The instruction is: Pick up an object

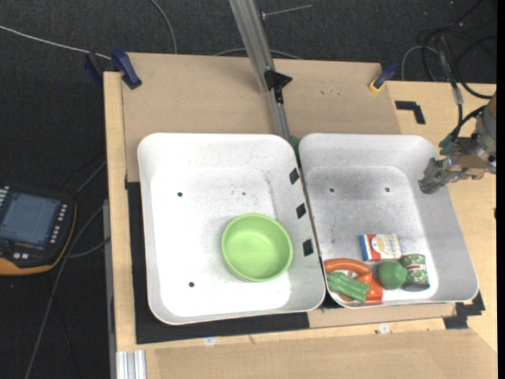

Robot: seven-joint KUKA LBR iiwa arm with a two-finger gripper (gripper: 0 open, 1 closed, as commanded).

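The gripper hangs over the right bin's far right rim (its grip state can't be told), well apart from the green bowl.

I see two white bins, speckled grey. Far from my grey gripper sits a lime-green bowl. Nearer, below it, lie a blue, white and orange carton, a green ball, and an orange-and-green toy.
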